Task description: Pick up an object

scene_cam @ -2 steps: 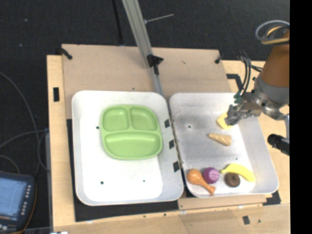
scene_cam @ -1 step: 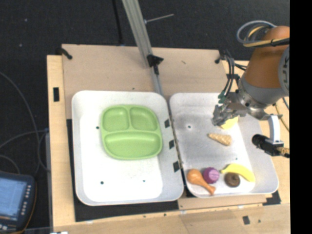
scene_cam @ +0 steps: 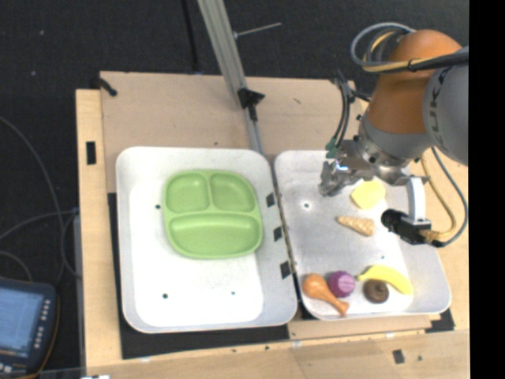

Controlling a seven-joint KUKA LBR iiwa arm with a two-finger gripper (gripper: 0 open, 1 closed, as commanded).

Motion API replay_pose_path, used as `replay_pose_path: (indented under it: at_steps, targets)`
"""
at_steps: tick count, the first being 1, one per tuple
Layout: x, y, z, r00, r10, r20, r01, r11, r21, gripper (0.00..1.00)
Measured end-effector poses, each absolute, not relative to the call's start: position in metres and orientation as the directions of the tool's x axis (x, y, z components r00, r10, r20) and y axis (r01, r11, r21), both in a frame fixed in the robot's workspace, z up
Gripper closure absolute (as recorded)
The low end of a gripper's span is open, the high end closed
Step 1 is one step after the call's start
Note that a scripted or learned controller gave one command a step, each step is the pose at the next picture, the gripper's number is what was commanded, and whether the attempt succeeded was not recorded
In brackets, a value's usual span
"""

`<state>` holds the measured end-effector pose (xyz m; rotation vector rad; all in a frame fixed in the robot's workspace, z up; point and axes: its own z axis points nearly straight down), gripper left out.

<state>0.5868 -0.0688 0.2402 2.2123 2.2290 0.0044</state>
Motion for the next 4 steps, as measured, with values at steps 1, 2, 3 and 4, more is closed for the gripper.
replay_pose_path:
  at_steps: [1,2,3,4]
  targets:
    - [0.588,-0.011,0.251,-0.009,1.0,0.001,1.0,0.009,0.003,1.0]
    - [0.592,0.032,0.247,-0.007,1.0,0.001,1.0,0.007,0.001,1.0]
    - [0.594,0.083,0.235,-0.007,1.0,0.001,1.0,0.007,-0.002,1.0]
    - [0.595,0.079,0.235,-0.003,1.0,-0.001,1.0,0.003,-0.001,0.0]
